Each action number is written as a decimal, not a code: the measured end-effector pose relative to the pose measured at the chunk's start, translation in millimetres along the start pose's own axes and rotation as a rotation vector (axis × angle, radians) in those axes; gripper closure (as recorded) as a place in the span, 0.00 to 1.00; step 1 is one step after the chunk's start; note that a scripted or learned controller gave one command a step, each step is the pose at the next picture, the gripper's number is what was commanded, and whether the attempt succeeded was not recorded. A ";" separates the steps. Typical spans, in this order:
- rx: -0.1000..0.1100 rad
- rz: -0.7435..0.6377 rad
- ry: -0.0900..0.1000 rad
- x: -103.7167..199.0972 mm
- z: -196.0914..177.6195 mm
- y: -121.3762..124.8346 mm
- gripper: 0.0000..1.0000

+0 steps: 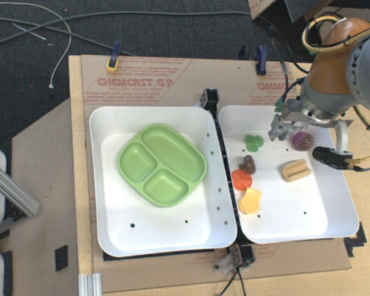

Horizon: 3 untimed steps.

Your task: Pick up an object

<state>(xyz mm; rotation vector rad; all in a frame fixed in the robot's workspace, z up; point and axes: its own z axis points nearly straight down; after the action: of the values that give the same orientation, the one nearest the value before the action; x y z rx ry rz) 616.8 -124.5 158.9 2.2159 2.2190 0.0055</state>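
Fingers (274, 133) found standing narrowly apart, with nothing seen between them; counted as parted and empty, though small in the camera view. Found the gripper (280, 132) low over the far part of the right-hand bin (339, 227), just beside the purple object (303, 140) on its side towards the view's left, and near the small green object (253, 142); could not tell whether either was touched. Noted the other loose pieces in that bin: a tan block (295, 170) near the middle, then a brown piece (248, 163), an orange-red piece (241, 179) and a yellow piece (250, 201) strung along the wall nearest the other bin. Noted a green divided plate (163, 165) lying alone in the left-hand bin (98, 165). Judged the scatter deliberate enough: pieces kept well apart, leaving room around most of them for a grasp from above. Judged the purple object the likeliest target, being closest, yet off to one side of the fingertips and not between them, so no pick made yet. Saw the arm (336, 60) reaching in from the view's right, orange band above the wrist, wrist bent steeply down, the gripper angled slightly towards the view's left. Reckoned a small shift towards the purple object necessary before any closing.
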 end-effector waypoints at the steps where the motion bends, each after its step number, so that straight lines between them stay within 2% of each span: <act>1: -0.002 -0.001 0.000 3.4 -64.6 0.1 1.00; 2: -0.002 0.000 0.000 3.1 -119.8 2.0 1.00; 3: 0.008 -0.004 0.004 53.6 -122.6 -3.7 1.00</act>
<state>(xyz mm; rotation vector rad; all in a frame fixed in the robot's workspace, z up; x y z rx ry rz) 612.2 -70.7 281.4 2.2169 2.2297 0.0014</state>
